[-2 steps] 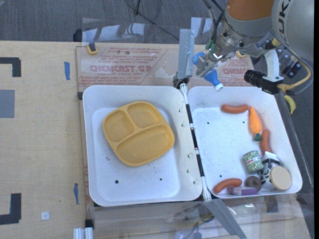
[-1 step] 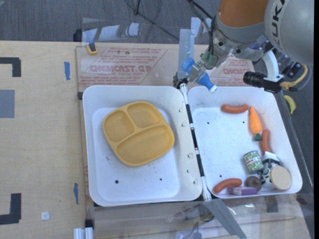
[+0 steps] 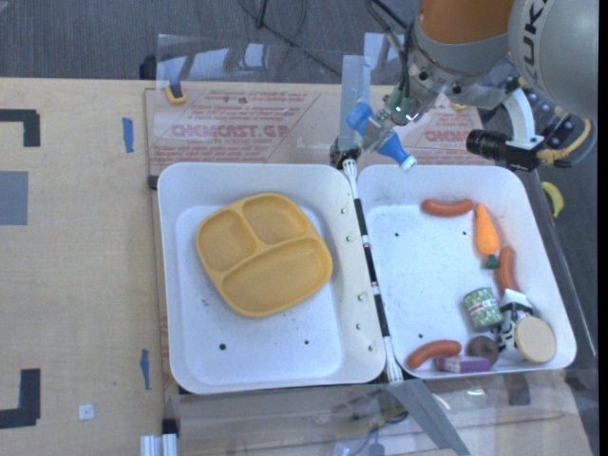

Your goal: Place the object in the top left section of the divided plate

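Yellow divided plate (image 3: 264,253) lies in left bin (image 3: 180,283); pincer (image 3: 372,141) hovers above.

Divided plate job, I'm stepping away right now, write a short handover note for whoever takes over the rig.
Hand: raised over the far rim between the two bins, nothing seen in it.
Divided plate: yellow, in the left bin, nothing in any of its sections.
Right bin: holds the candidates, namely a sausage and carrot at the far side, and another sausage, a small green can and a round tan piece at the near corner.
Done: nothing placed yet.
Left: pick an object from the right bin and set it in the plate's top left section.
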{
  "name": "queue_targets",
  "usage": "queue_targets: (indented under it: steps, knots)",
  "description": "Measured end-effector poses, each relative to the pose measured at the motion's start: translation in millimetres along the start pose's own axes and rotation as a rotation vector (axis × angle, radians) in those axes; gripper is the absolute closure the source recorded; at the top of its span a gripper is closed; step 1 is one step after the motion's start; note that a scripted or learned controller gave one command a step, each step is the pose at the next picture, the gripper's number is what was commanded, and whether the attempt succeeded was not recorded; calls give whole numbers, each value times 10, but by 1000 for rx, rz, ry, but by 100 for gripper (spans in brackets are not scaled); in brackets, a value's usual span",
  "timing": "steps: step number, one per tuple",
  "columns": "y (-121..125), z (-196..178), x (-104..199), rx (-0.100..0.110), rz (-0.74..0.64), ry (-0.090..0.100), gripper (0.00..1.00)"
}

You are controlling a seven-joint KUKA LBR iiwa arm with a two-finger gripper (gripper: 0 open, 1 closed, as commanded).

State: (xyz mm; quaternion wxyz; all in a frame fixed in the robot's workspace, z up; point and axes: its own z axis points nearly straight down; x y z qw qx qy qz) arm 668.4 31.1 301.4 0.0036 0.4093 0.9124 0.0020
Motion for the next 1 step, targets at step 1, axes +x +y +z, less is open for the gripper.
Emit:
queue_targets:
  steps: [1]
  knots:
    - [0, 0, 0, 0, 0, 0, 0]
